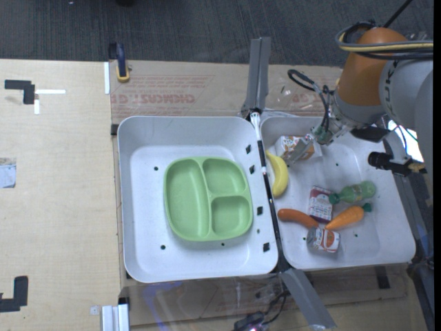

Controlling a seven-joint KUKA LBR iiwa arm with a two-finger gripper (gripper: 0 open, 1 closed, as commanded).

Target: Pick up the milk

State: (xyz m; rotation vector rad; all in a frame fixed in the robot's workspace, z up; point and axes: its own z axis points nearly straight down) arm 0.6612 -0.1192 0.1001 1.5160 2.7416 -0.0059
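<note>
Bench [55,185]: pale wood board, two white bins side by side at centre-right. Arm [406,88] comes in from the right, with its orange band above the far corner of the right bin [386,250]. Left bin [127,185] holds one green divided plate [207,198], lying flat near the middle and slightly skewed. The right bin holds the loose items. Banana [278,174] lies against the wall shared with the left bin. Green bottle [355,192] lies on its side toward the right wall, and the carrot [344,217] lies just below it. Sausage [298,217] lies left of the carrot. A red-and-white packet [320,202] sits between the sausage and the bottle. A small carton [324,240] lies nearest the front edge. Milk [296,147], taken to be the white printed carton, sits tilted in the far-left part of the right bin, just above the banana. Gripper [321,136] is low at the milk's right end, touching or nearly touching it. Grip state is unreadable from this angle, and contact with the milk is not confirmed.
</note>
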